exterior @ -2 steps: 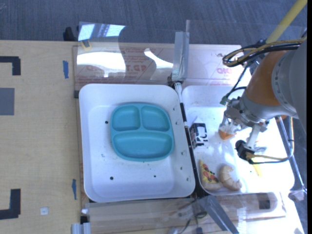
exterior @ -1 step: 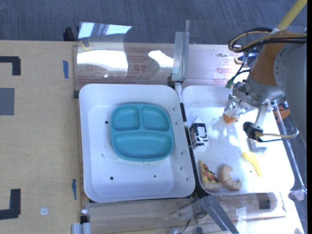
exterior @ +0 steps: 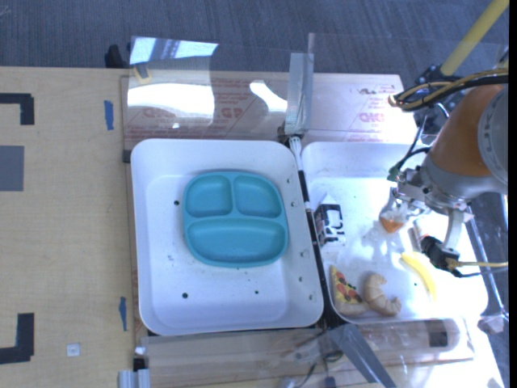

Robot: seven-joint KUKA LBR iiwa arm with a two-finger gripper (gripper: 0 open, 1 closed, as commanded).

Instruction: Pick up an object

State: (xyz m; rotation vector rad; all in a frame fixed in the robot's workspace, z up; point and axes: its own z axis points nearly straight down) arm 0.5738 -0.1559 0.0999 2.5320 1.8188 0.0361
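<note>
My gripper (exterior: 404, 215) hangs over the right part of the right bin (exterior: 355, 162), below the grey arm with its orange band (exterior: 472, 132). A small orange object (exterior: 391, 223) lies right at the gripper's tip; whether it is held is unclear. In the same bin a yellow banana-like piece (exterior: 419, 272) sits just below the gripper. A tan lumpy object (exterior: 380, 292) and a colourful object (exterior: 346, 288) lie near the front wall. A black-and-white item (exterior: 328, 221) rests at the bin's left side.
The left bin (exterior: 153, 217) holds a blue divided plate (exterior: 235, 217). A metal divider post (exterior: 299, 91) stands behind the two bins. Cables (exterior: 452, 83) loop around the arm at the right. A clear panel (exterior: 388, 338) lies along the front.
</note>
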